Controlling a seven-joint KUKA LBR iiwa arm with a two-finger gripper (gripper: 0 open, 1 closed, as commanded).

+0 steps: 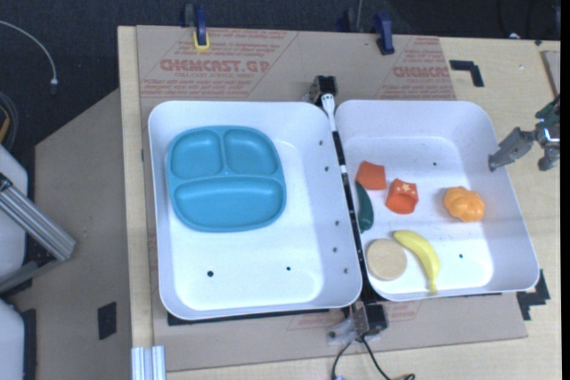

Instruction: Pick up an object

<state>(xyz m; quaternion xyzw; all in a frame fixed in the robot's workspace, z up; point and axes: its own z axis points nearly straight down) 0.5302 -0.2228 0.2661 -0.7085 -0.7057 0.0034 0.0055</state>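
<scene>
Your claw (517, 147) sits at the right edge of the frame, over the right bin's (419, 116) far-right rim; you cannot tell how it is set, and nothing shows in its grip. The candidates lie in the lower middle of that bin: orange (464, 204), tomato (402, 196), red block (371, 175), banana (420, 255), cookie (386, 259), and a dark green piece (364, 207) against the left wall. The likely trouble is this: the orange may roll off, the banana and cookie touch and may drag each other, and the green piece hugs the wall.
</scene>
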